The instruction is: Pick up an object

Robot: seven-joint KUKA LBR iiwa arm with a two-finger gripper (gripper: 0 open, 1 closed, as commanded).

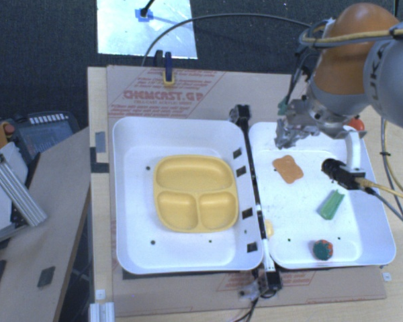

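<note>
From the overhead camera view I see my gripper [287,138] hovering in the right bin [376,243], how wide it stands I can't tell, just above the flat orange piece [288,169], which I judge light, stiff and thin, best pinched across its narrow waist.

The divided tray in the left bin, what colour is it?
Yellow. The divided tray shows clearly in the camera view, lying in the left bin.

Bright, even overhead light washes the white bins [188,129] nearly featureless; glare flares on the foil sheet [146,17] at 11 o'clock; shadows stay faint, focus slightly soft
</note>
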